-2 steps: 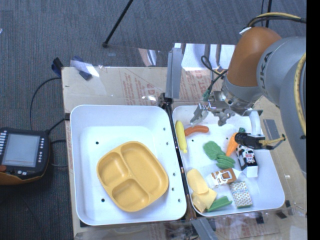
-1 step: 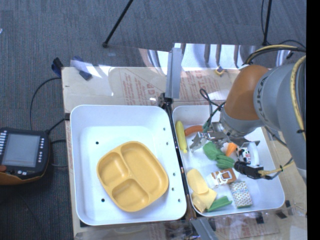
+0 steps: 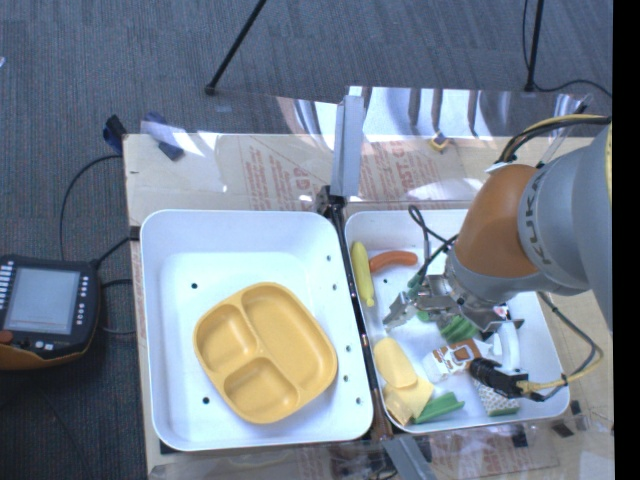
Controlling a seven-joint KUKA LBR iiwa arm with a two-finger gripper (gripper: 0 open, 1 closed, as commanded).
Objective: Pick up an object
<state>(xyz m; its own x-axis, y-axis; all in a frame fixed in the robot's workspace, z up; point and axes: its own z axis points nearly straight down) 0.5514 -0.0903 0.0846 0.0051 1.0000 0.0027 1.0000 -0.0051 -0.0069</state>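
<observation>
Pincer (image 3: 408,306) low in right bin (image 3: 545,343), grip state unclear, bench (image 3: 230,173) cardboard-topped, grey carpet floor (image 3: 120,48), tripod legs (image 3: 243,30)

Dark grey carpet (image 3: 120,38), tripod legs (image 3: 243,33).

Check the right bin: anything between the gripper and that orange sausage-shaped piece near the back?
Nothing visible. The gripper hovers in the right bin, just in front of the orange piece, with bare white floor between them. The yellow corn-like item lies to the side, along the divider.
</observation>
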